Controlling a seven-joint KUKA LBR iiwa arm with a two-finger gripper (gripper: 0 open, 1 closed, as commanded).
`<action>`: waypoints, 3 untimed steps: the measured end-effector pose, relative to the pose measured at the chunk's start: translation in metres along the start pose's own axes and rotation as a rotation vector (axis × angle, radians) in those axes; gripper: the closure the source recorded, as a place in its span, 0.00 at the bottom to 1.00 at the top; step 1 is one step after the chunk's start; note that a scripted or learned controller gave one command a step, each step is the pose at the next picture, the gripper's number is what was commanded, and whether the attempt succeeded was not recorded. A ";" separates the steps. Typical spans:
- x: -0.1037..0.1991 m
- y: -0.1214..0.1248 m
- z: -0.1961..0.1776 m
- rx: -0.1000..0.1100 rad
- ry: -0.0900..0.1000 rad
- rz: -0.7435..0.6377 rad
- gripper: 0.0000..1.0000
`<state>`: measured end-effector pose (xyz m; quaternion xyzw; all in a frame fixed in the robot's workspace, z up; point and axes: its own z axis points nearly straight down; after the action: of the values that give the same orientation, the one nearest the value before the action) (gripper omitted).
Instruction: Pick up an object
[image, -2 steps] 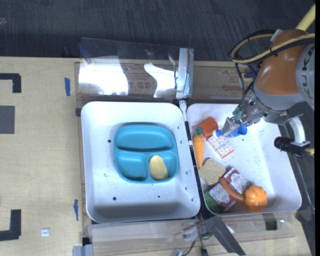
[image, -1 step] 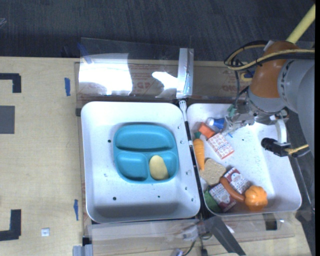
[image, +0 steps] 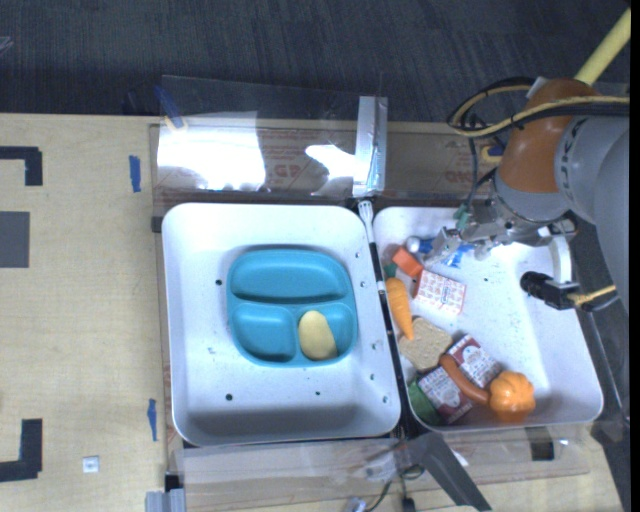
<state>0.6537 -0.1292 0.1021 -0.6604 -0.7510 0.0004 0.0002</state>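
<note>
The claw (image: 468, 236) hangs low over the far left part of the shallow white right bin (image: 560, 345), and nothing can be made out between its prongs; whether it stands wide or narrow cannot be told from this slanted look down, since the metal parts blur together. So the pick is not yet done: every candidate object lies loose in the bins. Just left of the claw sits a small orange block (image: 405, 262), and just below it lies a white card with red print (image: 440, 294). Further toward the near edge rest a long orange carrot-shaped toy (image: 399, 307), a brown printed packet (image: 462, 370) and a round orange pumpkin-like toy (image: 512, 393). Well to the left, in the other white bin (image: 190, 330), a teal sectioned plastic tray (image: 290, 300) holds 1 pale yellow egg-shaped piece (image: 317, 335). The grey arm with its orange band (image: 535, 150) reaches in from the right, wrist bent downward over the right bin's far corner, and the likeliest targets are the 2 items nearest the claw.
</note>
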 end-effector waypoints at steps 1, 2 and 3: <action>0.000 -0.003 -0.005 0.014 0.002 0.000 1.00; 0.000 -0.002 -0.007 0.009 0.001 0.000 0.00; -0.001 -0.002 -0.016 0.012 0.000 0.000 1.00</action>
<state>0.6519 -0.1307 0.1178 -0.6602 -0.7510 0.0049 0.0040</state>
